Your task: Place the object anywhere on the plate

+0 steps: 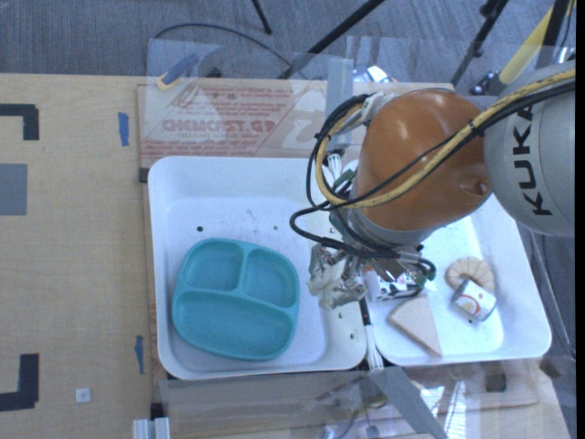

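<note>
tan wedge (416, 326) just right of hand (340, 282)

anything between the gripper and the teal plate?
In the camera view, bare white floor of the left bin separates the gripper from the teal plate; nothing lies on that stretch.

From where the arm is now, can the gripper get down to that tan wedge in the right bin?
Probably yes. The gripper hangs over the seam between the bins, and the tan wedge lies just beside it in the right bin, uncovered, apart from the small objects nearby.
</note>
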`<action>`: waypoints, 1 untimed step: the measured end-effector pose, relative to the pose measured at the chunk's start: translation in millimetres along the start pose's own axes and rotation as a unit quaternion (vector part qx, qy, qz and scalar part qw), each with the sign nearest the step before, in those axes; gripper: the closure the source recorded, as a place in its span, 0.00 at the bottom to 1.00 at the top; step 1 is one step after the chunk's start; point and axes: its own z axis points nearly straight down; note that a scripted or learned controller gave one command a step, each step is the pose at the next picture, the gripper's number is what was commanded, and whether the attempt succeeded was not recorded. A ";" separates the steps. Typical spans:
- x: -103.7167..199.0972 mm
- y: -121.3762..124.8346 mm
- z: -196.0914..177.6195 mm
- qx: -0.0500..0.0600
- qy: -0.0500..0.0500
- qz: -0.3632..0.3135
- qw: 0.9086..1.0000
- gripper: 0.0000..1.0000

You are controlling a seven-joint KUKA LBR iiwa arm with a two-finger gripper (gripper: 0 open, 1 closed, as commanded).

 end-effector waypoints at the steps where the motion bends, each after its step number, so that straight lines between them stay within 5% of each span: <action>1: -70.9 -4.2 -42.6 0.001 -0.003 -0.104 0.995 1.00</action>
